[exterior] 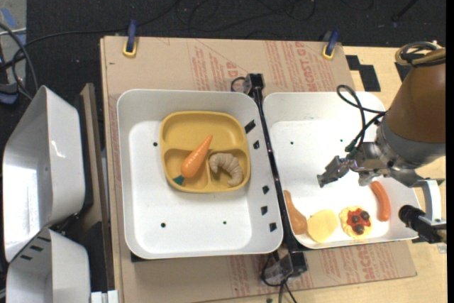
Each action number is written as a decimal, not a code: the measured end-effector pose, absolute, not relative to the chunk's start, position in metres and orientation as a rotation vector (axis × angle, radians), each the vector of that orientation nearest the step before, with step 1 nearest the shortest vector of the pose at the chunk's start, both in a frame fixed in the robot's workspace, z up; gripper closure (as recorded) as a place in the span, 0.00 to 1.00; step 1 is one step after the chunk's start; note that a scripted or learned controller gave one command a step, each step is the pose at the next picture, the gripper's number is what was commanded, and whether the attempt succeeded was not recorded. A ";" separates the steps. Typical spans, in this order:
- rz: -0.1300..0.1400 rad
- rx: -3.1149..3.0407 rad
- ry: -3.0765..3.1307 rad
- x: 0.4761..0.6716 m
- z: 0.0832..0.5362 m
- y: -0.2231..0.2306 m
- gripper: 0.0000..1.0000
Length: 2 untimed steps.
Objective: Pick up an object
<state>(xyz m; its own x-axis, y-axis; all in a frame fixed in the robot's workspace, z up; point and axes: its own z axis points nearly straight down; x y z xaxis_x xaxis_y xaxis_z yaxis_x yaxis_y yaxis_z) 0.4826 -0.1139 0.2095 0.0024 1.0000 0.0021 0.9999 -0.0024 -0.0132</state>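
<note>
Pizza toy [356, 220] in right bin [305, 117]; carrot [196, 156] in tray [204, 123].

Two white bins [142, 174] [305, 110]; one yellow plate [174, 128]; one carrot [196, 157]; one shrimp [228, 167]; one sausage [381, 201].

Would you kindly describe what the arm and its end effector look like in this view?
The arm is a thick, rounded body, grey lower down with a broad orange-brown band above the wrist. A black cable loops from it toward the wrist. The end effector is small, dark and angular, made of grey and black metal parts.
</note>
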 end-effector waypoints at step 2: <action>0.004 -2.221 -2.216 0.489 0.167 -0.121 0.00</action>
